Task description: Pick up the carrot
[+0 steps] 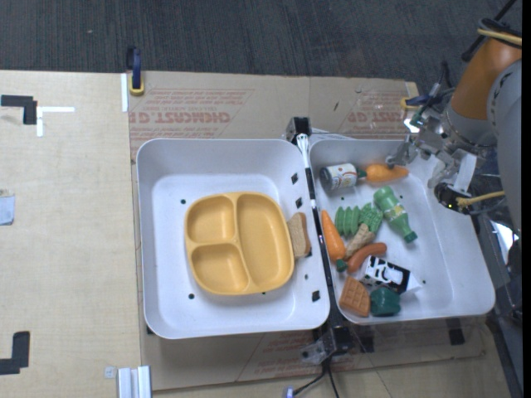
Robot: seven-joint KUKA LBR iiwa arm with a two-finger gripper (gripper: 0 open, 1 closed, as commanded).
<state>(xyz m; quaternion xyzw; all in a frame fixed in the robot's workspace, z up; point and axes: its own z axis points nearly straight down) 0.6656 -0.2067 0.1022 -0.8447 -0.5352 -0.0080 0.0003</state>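
While our pincer (pixel 419 143) hovers at the right bin's (pixel 465 297) far edge (its opening we cannot tell), the carrot (pixel 333 236) lies against that bin's left wall, so we judge it ungrasped.

the left white plastic bin (pixel 158 247) holds a yellow three-compartment plate (pixel 239 243), with a tan bread slice (pixel 299 235) at the plate's right edge. the right white plastic bin (pixel 460 280) holds an orange carrot (pixel 333 237) by its left wall, a green bottle (pixel 393 212) to the carrot's right and a small can (pixel 339 176) behind the carrot.
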